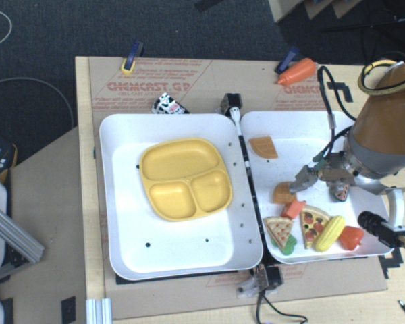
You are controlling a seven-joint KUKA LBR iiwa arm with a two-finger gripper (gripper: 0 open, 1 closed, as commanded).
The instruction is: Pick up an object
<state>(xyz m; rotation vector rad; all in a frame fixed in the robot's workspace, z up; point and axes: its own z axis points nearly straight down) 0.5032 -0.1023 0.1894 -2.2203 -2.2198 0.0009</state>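
Below us, we are seeing two white bins: the left bin (121, 201) is holding a yellow divided plate (184, 178), the right bin (290, 123) toy food. Our gripper (322, 181) is hovering open, gripping nothing, just beside an orange-brown toy piece (283, 193).

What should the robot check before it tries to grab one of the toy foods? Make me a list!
1. Gripper is over the right bin, where the toy food lies: ok.
2. Something is already held between its fingers: cannot tell.
3. Fingers open or shut: cannot tell.
4. A toy lies close by: ok, the orange piece and the red piece lie just left of the gripper.
5. Toys have room around them: not ok, the pizza slices, the corn and the red piece crowd together.
6. The yellow divided plate is out of the way in the left bin: ok.
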